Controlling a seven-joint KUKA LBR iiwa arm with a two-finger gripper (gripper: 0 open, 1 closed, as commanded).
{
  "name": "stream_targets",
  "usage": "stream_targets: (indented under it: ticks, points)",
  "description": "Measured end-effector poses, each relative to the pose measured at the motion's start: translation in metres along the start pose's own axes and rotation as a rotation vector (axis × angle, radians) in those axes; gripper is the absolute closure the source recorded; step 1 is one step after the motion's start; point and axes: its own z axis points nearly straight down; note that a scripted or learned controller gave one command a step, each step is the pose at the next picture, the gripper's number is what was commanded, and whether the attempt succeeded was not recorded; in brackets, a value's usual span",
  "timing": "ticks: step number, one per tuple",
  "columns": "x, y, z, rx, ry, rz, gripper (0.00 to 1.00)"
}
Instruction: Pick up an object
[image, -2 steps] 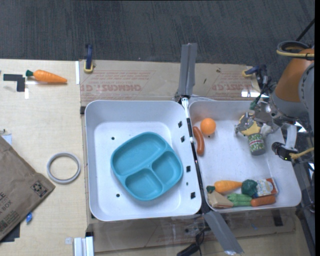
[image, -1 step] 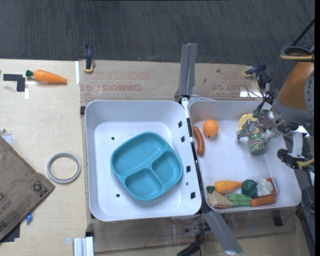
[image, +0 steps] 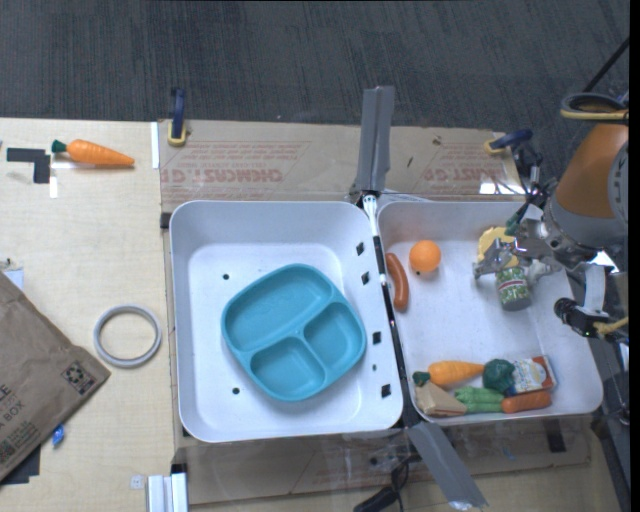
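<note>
My gripper hangs over the upper right part of the right bin, at the end of the grey arm with its orange band. Right under it is a small grey-and-green cylindrical object, touching or very close to the gripper's tip. A yellow object lies just left of the gripper and is partly hidden by it. Farther left in the same bin are an orange ball and a red sausage.
Along the right bin's front lie a carrot, a broccoli, a small packet and other toy food. The left bin holds a blue divided plate. On the bench to the left are a carrot, a grey ring and a cardboard box.
</note>
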Motion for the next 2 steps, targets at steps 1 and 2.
stream_targets:
  ticks: [1, 2]
  points:
    - [-0.006, -0.001, -0.006, 0.004, -0.007, 0.004, 1.0]
    - [0.039, 0.007, -0.099, 0.002, -0.009, 0.078, 1.0]
